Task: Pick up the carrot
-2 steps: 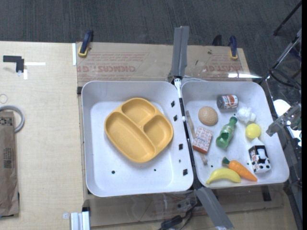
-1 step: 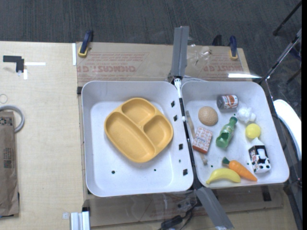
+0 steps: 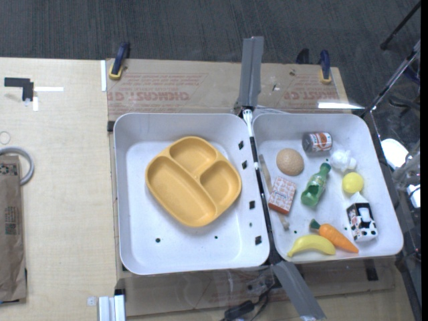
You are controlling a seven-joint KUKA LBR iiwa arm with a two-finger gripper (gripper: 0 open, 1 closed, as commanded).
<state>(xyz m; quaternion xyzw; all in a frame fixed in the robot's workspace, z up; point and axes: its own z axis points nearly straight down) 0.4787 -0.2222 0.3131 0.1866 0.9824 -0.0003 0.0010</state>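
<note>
The small orange plastic carrot with a green top [image 3: 336, 238] lies on its side in the near right corner of the right-hand shallow white bin [image 3: 289, 127], its pointed end aimed at the bin's right wall. Its leafy end touches the yellow plastic banana [image 3: 311, 246], which lies just beside it towards the near rim. Just behind the carrot's tip stands a small black-and-white cow-patterned carton [image 3: 361, 221]. Further back in the same bin are a round yellow lemon [image 3: 352, 182], a green plastic bottle lying tilted [image 3: 315, 186], a red-and-white snack box [image 3: 282, 195], a tan egg-shaped ball [image 3: 289, 161], a small silver and red can on its side [image 3: 317, 141] and a crumpled white lump [image 3: 342, 159]. The left-hand shallow white bin [image 3: 122, 179] holds a yellow three-compartment plate [image 3: 193, 180]. Both bins sit on a pale wooden counter [image 3: 60, 146], with a sheet of brown cardboard [image 3: 174, 85] behind them held by two blue clamps [image 3: 121, 55].
</note>
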